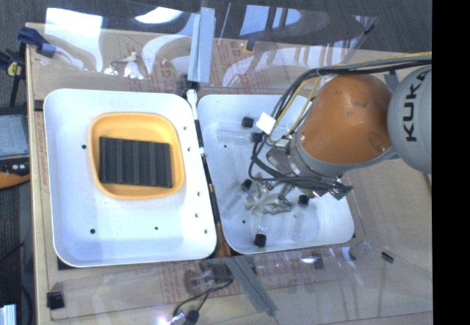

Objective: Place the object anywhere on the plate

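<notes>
A yellow plate with rounded corners lies in the left bin. On its middle rests a dark grey ridged rectangular object, lying flat and within the plate's rim. My gripper is down low in the right bin, near that bin's middle, far to the right of the plate. The orange band and the cables above the wrist hide much of the gripper from the camera. Nothing is visibly held in it.
Small black studs dot the right bin's floor around the gripper. A divider wall runs between the two bins. Clear plastic shields stand behind the bins. The arm's body overhangs the right bin's right half.
</notes>
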Robot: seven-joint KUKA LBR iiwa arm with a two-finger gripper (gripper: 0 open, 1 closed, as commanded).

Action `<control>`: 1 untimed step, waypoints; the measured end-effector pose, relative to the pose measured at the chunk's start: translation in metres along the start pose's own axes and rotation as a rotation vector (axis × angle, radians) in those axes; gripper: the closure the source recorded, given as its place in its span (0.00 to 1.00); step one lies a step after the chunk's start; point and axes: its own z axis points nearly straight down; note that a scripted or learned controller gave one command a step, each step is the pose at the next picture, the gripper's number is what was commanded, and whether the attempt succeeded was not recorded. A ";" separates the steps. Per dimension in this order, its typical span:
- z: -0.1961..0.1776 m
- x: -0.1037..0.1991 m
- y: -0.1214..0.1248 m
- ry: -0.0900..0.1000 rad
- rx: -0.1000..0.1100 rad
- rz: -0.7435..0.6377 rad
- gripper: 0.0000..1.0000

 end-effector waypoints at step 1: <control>-0.078 -0.021 0.031 -0.001 0.005 -0.019 1.00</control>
